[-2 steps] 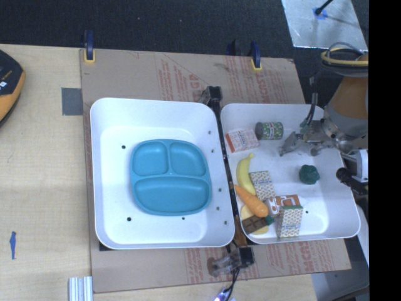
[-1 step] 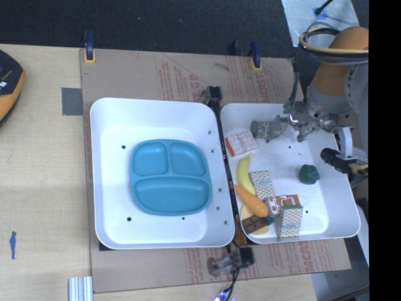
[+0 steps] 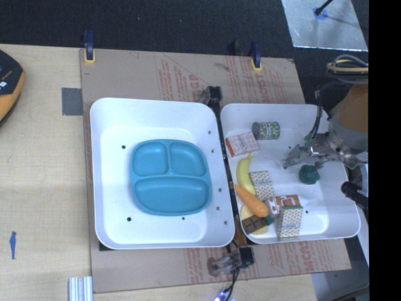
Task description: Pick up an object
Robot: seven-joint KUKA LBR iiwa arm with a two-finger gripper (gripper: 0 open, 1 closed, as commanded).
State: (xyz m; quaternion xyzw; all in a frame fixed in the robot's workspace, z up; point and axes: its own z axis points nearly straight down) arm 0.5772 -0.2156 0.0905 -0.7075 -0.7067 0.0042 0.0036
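My gripper (image 3: 291, 156) hangs over the right half of the right bin (image 3: 332, 221), reaching in from the right. Its fingers look spread, so it is open, and I see nothing between them. A small dark green round object (image 3: 308, 174) lies on the bin floor just below and right of the fingertips, close to them. To the left are a green can (image 3: 266, 130), a red-and-white packet (image 3: 241, 144), a banana (image 3: 245, 174), an orange carrot (image 3: 252, 200) and several small patterned boxes (image 3: 289, 221).
The left bin (image 3: 106, 130) holds a blue divided plate (image 3: 170, 176). The two bins meet along a raised rim (image 3: 220, 168). Clamps hold the cardboard sheet (image 3: 156, 74) at the back. A yellow-black device (image 3: 7, 83) lies at the far left.
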